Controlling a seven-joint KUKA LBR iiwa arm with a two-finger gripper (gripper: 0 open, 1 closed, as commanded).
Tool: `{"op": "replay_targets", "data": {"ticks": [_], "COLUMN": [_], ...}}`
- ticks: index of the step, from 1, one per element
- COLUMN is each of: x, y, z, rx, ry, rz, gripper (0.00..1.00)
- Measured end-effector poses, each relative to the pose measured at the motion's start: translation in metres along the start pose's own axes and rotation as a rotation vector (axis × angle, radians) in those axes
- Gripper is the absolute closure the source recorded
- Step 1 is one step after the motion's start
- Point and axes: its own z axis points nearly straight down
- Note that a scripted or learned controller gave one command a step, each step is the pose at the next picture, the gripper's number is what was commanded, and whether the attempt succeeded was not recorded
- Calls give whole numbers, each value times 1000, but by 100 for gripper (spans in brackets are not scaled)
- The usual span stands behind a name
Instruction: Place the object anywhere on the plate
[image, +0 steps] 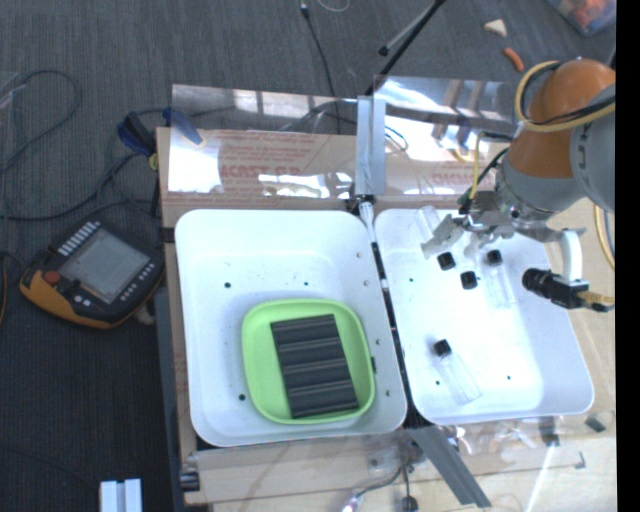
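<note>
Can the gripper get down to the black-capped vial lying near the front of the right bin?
Probably yes. The vial lies alone on open bin floor, away from the walls, and the gripper hangs over the same bin.

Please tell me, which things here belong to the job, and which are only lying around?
For the job:
green plate
dark ribbed block lying on it
tool

Lying about:
three clear vials with black caps in the right bin
handheld pendant on the floor
</note>
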Motion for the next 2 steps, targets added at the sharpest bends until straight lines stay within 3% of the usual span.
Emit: {"op": "replay_targets", "data": {"ticks": [1, 2], "x": [0, 49], "y": [0, -11], "z": [0, -30], "rx": [-1, -1], "ry": [0, -1], "rz": [0, -79], "gripper": [0, 0]}}
